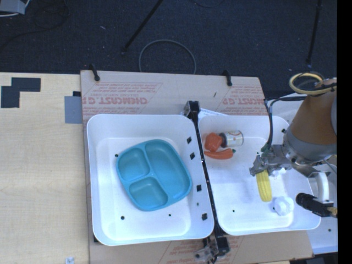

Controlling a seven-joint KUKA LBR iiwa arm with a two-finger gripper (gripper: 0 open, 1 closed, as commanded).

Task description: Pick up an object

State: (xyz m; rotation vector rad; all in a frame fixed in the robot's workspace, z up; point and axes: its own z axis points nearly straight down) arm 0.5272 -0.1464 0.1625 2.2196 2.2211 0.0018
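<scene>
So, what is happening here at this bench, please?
A grey robot arm reaches in from the right over the right bin. Its gripper is low, right at the top end of a yellow corn cob that lies on the bin floor. Whether it grips the cob cannot be told. An orange toy and a small white piece also lie there. The left bin holds a blue divided plate.

- A dark blue-black carpeted floor [82, 32] fills the top of the view.
- Thin black cables [166, 51] lie on it, one curled into a loop, beside slim dark rods running at a slant.
- A pale wooden bench top [38, 175] spreads across the left, with dark and grey rectangular patches [71, 109] near its upper edge.
- A brown cardboard sheet [165, 92] with reversed red printing lies on the bench.
- Lighting is even and bright.
</scene>
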